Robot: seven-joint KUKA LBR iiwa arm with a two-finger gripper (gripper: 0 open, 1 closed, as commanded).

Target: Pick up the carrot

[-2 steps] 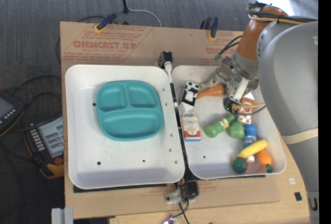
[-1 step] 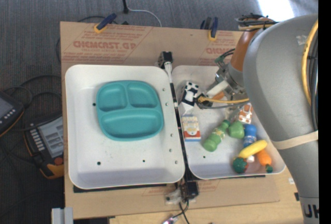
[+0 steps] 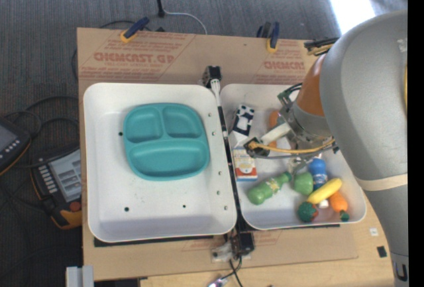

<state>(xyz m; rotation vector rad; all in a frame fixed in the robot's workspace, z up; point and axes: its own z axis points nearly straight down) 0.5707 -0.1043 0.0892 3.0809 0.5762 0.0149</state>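
Camera view leaves you unable to tell how the jaws [image 3: 291, 140] stand, and the carrot [image 3: 339, 203], crowded by the banana [image 3: 324, 191], may slip.

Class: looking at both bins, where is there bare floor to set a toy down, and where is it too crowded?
Left bin: bare floor all around the teal plate, widest below it. Right bin: crowded with toys under the arm; a small gap lies between the green bottle and the bin's near wall.
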